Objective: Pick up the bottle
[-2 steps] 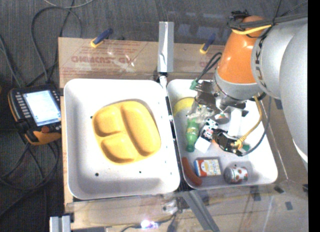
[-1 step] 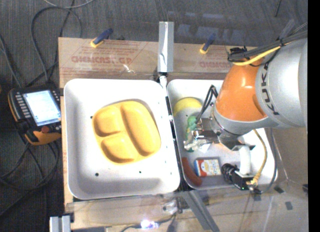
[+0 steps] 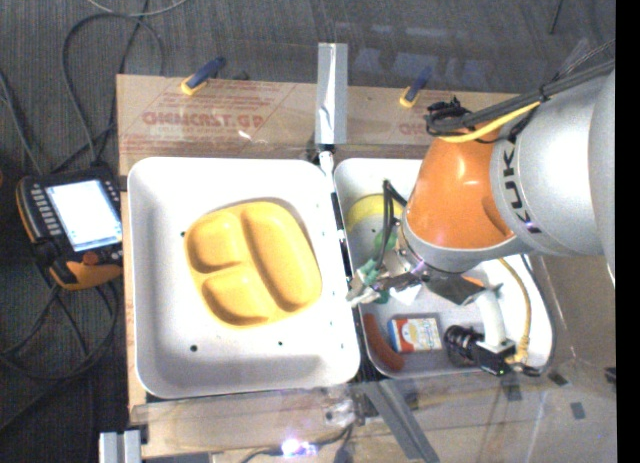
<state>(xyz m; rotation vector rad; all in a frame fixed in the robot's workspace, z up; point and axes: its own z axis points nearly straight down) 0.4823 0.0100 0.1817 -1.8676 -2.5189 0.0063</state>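
The gripper (image 3: 366,285) hangs low over the left margin of the right-hand white bin (image 3: 385,169), close against the wall that it shares with the left-hand white bin (image 3: 150,351). Its greenish tip is small and partly covered by the orange-banded wrist above it, so I cannot tell whether it is open or closed, and nothing is seen caught in it. The bottle (image 3: 412,333) lies on its side on the floor of the right-hand bin. It is a reddish-brown bottle with a white and blue label facing up. From the gripper's tip it sits toward the view's lower edge and a little to the view's right, near but clearly apart, with bare white floor between the two. On the other side of the tip, toward the top of the view, a yellow round object (image 3: 363,213) rests in the same bin, half hidden under the arm; what it is cannot be made out. To the view's left of the tip, across the two bin walls, a yellow divided plate (image 3: 255,261) lies flat in the middle of the left-hand bin, well apart from the gripper.
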